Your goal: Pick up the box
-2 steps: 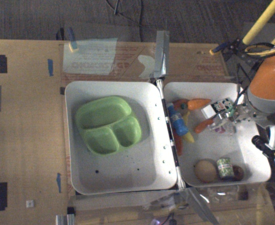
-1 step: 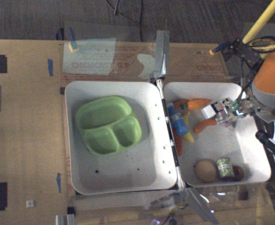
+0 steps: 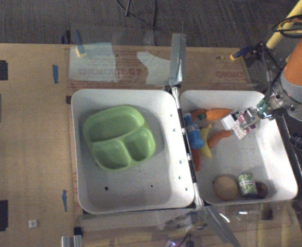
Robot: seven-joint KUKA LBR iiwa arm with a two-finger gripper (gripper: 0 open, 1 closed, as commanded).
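Leftmost, the left bin [image 3: 89, 189] holds a green divided plate [image 3: 120, 137] in its upper-left part, tilted a little, with bare white floor along the bin's near edge and right wall. A metal divider [image 3: 184, 138] runs between the two bins, where their rims meet.

Just past it, inside the right bin [image 3: 274, 174], a crowd of things hugs the left wall: a blue bottle [image 3: 194, 137], a yellow piece [image 3: 206, 142] beside it, and two orange carrot-like pieces, one [image 3: 216, 113] above the other [image 3: 220, 136]. Along the near edge sit a tan round object [image 3: 226, 187], a small green can [image 3: 247, 184] and a dark round thing [image 3: 261, 190], close together. The middle and right of this bin's floor are open.

Up in the bin's upper half, the box [image 3: 236, 126], small and white with pink print, sits at the gripper [image 3: 247, 120], right of the upper carrot and apart from it. The box appears pinched at the gripper's tip, though the contact is small and hard to make out. The arm [image 3: 295, 81] crosses the bin's right rim from the upper right.
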